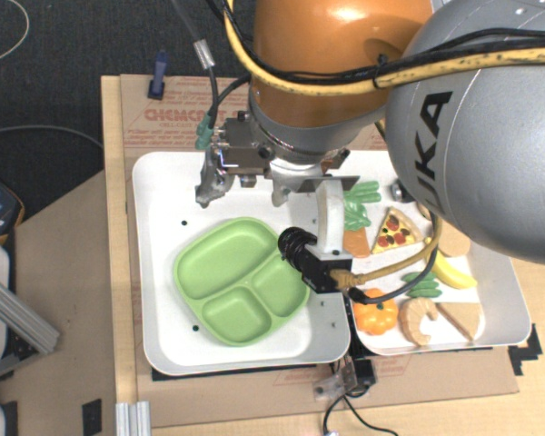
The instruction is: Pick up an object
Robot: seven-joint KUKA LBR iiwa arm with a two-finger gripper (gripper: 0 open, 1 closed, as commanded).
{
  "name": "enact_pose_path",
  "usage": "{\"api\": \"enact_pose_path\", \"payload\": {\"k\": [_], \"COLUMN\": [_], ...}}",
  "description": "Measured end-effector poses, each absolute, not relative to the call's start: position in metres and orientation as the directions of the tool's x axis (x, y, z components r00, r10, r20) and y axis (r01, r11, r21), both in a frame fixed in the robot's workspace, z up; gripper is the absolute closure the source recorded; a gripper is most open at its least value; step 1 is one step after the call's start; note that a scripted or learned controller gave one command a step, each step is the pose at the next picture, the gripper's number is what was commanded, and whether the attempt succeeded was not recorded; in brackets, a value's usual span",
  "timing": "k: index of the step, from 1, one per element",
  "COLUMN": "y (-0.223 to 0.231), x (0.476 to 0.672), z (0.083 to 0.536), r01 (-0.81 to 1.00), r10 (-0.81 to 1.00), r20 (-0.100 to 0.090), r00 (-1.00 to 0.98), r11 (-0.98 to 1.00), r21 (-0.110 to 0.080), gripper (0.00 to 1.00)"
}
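A brown cardboard sheet [127,125] covered the bench over a dark floor, and on it sat the two white bins, side by side. In the left bin [150,243] we saw a green divided plate [241,280] lying flat, its three compartments facing up. The right bin [518,321] held a cluster of toy food: a carrot [356,236] just beside a pizza slice [397,230], a banana [454,271] further right, an orange pepper [377,316] at the near edge and a bread slice [420,321] next to it. The gripper [211,187] hung over the far part of the left bin, above and apart from the plate. We could not tell whether it was spread or closed, and we saw nothing in its grasp.
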State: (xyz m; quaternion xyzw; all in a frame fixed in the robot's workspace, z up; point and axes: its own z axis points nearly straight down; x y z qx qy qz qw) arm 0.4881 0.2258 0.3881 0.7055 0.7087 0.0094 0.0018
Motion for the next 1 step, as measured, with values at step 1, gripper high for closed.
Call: {"api": "enact_pose_path", "payload": {"k": [1], "y": [0.2242], "x": [0.4793], "z": [0.5419], "r01": [1.000], "r10": [1.000], "r20": [0.010], "r00": [-0.003], "r11": [0.003], "r21": [0.019], "gripper": [0.00]}}
